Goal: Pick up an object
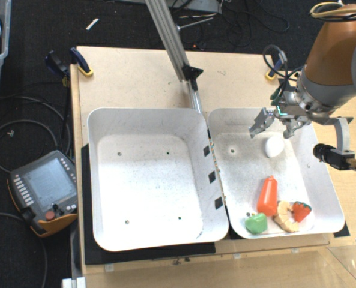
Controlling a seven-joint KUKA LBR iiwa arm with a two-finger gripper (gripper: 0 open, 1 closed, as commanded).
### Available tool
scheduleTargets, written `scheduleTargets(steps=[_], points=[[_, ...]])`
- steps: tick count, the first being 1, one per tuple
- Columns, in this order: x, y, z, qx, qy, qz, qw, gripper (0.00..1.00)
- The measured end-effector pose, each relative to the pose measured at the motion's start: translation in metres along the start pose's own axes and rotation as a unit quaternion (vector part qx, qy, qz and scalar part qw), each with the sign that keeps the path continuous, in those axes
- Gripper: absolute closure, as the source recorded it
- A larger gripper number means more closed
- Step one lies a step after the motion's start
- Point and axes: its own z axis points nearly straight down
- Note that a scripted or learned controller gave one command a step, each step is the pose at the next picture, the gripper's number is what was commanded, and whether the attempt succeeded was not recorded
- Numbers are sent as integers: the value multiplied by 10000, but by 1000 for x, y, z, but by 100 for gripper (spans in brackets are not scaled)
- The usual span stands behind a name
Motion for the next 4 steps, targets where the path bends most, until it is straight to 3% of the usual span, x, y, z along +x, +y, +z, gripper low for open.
scheduleTargets(steps=[1, 4], points=[[0, 0, -2, -13, -2, 6, 10000, 0], [4, -14, 164, 7, 0, 12, 10000, 0]])
